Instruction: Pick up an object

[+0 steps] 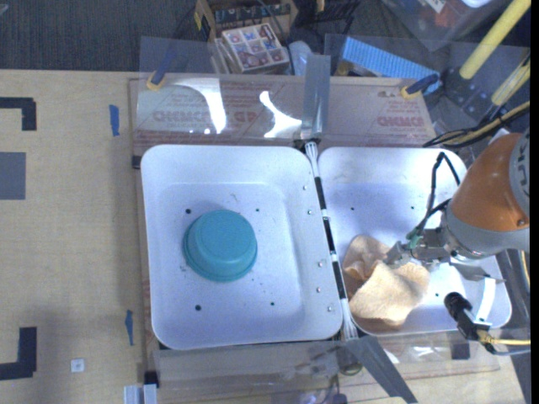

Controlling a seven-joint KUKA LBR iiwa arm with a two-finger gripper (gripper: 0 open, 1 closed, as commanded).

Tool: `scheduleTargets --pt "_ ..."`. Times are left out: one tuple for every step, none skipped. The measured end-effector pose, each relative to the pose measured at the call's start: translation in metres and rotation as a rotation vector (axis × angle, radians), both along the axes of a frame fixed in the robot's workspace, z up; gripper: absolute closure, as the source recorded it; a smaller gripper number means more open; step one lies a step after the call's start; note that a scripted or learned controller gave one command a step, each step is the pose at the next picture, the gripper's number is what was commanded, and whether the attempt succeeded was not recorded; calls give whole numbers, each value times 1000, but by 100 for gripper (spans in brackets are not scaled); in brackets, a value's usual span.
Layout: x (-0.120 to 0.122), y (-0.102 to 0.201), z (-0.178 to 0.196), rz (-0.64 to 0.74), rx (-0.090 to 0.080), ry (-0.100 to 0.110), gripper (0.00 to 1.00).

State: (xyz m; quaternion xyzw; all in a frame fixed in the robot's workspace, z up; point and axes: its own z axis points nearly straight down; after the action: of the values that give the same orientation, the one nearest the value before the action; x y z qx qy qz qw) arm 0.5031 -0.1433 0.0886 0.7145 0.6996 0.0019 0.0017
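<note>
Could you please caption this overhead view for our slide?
Gripper at tan cloth in right bin; teal bowl in left bin.

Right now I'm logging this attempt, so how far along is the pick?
Done: the arm has reached into the right bin and the gripper sits at the tan cloth. In hand: closing in on the cloth, part of which looks bunched up at the gripper; a grasp cannot be confirmed. Left: lifting it clear. The teal bowl sits upside down in the left bin.

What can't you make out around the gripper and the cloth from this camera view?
- Gripper: too small and blurred to read its state or any hold on the tan cloth.
- Cloth's right part: hidden under the arm.
- Right bin: its right rim is covered by the arm.
</note>
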Motion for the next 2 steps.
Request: scheduleTargets --pt "1 0 11 -1 0 -5 100" --pt "8 -5 1 178 -3 -3 100"
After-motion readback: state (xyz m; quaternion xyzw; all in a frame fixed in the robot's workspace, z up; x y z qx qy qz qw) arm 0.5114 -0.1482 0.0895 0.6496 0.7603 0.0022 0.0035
